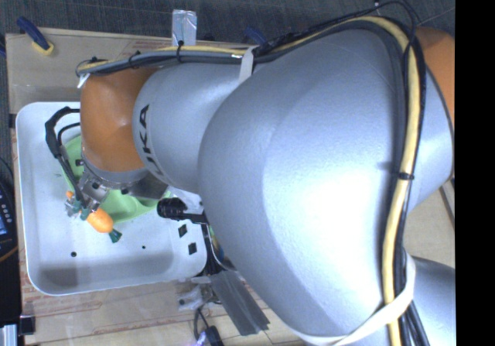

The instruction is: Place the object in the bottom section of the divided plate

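Observation:
The grey arm with its orange band (112,124) reaches over the left white bin (46,267) and covers most of the view. My gripper (79,203) hangs below the wrist at the left side of the bin. A small orange object (100,220) with a teal end (114,236) lies right at the gripper's tip, at the lower edge of the green divided plate (131,202). Whether the gripper holds the orange object is hidden. Most of the plate lies under the wrist, with only green slivers showing.
Black cables (52,131) loop off the wrist on the left. A blue clamp with a yellow tip (36,35) sits on the bench's far left corner. A metal bracket (184,25) stands at the back edge. The right bin is hidden under the arm.

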Available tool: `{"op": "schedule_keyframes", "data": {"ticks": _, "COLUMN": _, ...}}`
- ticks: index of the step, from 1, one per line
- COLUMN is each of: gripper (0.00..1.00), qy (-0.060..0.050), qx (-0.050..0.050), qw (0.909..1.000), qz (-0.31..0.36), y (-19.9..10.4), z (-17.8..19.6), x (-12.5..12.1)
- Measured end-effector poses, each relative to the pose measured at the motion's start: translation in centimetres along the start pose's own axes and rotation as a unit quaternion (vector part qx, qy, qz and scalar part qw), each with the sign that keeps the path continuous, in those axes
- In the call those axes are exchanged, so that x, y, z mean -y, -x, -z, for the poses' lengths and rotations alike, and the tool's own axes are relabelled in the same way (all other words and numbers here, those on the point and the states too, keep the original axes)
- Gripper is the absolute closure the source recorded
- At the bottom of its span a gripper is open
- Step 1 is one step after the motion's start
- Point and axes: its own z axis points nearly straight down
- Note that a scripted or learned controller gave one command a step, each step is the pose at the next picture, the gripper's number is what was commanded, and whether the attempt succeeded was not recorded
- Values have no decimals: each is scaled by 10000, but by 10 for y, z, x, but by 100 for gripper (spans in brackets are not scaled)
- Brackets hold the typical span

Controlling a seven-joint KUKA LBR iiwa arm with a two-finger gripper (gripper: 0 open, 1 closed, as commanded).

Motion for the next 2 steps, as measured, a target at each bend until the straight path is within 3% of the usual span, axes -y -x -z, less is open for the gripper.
{"op": "schedule_keyframes", "data": {"ticks": 1, "gripper": 100, "qy": 21, "qx": 22, "qw": 9985, "qz": 538, "y": -2, "z": 36, "x": 0}}
{"op": "schedule_keyframes", "data": {"ticks": 2, "gripper": 0, "qy": 20, "qx": 21, "qw": 9985, "qz": 538, "y": -1, "z": 36, "x": 1}}
